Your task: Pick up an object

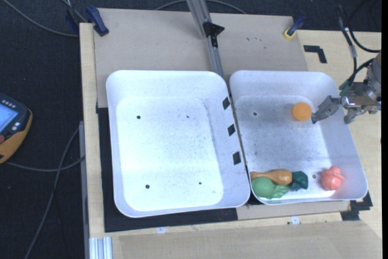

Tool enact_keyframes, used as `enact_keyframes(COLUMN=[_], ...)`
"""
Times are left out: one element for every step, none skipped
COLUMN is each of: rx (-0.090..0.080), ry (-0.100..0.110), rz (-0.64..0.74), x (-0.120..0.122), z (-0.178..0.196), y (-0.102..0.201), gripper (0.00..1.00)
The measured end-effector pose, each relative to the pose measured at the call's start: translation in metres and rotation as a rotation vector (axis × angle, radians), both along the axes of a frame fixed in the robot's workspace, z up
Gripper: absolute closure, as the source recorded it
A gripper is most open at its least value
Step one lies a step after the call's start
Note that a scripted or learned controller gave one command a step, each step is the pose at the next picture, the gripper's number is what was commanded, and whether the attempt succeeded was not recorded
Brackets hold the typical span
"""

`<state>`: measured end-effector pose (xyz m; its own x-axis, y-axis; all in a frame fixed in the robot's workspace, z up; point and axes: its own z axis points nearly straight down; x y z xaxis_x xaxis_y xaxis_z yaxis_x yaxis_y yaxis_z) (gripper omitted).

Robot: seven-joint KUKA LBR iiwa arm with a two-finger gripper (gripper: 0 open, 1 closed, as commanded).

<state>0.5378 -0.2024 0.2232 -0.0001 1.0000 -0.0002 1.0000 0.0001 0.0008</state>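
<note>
Two shallow white bins sit side by side on the worktop (157, 39) — the left bin (121, 88) and the right bin (348, 151). The gripper (339, 111) reaches in from the right, over the right bin's right wall at its far end. Its fingers (324, 109) are spread wide, one slanting down toward the bin floor and the other nearer the right edge, with nothing between them.

An orange ball (301, 111) lies on the far part of the right bin's floor, just left of the nearer fingertip; whether they touch cannot be told. Along the near wall lie a green toy (268, 189) with a tan, pear-shaped piece (276, 176) resting against it, a dark teal piece (299, 180) just to their right, and a pink object (331, 178) in the near right corner — well apart from the gripper.
</note>
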Motion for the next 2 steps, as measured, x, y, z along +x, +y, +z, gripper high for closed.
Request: enact_keyframes(rx=[0.001,0.001], ry=[0.004,0.006], rz=[0.000,-0.076], x=[-0.033,0.027], z=[-0.041,-0.107], y=[0.015,-0.015], gripper=[0.00,0.00])
